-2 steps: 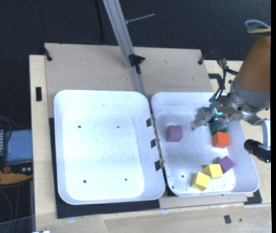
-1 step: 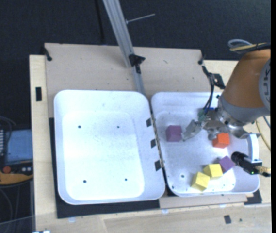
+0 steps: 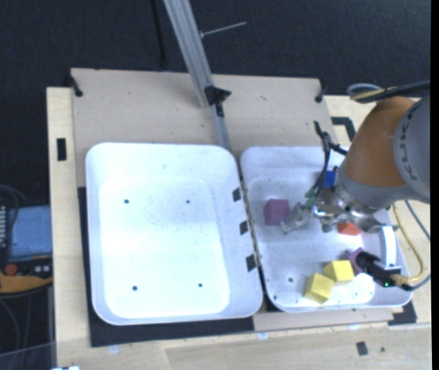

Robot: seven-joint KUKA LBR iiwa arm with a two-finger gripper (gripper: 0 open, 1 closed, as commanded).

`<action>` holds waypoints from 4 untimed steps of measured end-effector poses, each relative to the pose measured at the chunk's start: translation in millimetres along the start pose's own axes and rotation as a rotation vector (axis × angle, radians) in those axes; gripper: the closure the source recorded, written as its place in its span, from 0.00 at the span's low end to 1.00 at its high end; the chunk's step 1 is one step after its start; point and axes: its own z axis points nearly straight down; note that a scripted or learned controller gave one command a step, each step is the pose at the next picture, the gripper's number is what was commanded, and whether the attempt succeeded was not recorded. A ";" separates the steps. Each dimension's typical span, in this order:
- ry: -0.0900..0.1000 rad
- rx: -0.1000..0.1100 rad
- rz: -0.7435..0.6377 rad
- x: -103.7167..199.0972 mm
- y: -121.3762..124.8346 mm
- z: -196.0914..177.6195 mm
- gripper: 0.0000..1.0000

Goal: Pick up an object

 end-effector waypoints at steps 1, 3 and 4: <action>0.000 -0.006 0.001 -1.1 1.4 43.1 0.00; -0.001 -0.009 0.008 -7.8 2.2 -11.6 1.00; -0.001 -0.011 0.009 -14.2 -3.1 -59.1 1.00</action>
